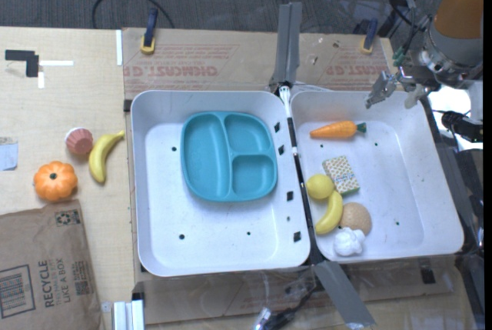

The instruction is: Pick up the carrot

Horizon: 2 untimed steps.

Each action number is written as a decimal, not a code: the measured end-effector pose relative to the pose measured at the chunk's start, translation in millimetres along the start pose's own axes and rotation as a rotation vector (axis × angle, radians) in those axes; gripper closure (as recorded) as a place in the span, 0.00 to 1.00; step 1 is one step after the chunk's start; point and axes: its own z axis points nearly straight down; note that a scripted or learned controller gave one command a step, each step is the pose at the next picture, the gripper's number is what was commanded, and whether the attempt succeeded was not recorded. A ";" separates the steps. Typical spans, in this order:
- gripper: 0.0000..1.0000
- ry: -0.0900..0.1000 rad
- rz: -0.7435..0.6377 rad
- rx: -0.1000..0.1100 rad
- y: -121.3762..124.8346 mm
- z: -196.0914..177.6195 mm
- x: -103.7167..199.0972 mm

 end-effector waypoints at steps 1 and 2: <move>0.00 -0.002 -0.166 -0.006 10.0 107.3 33.9; 0.00 -0.001 -0.504 -0.004 1.9 130.3 52.7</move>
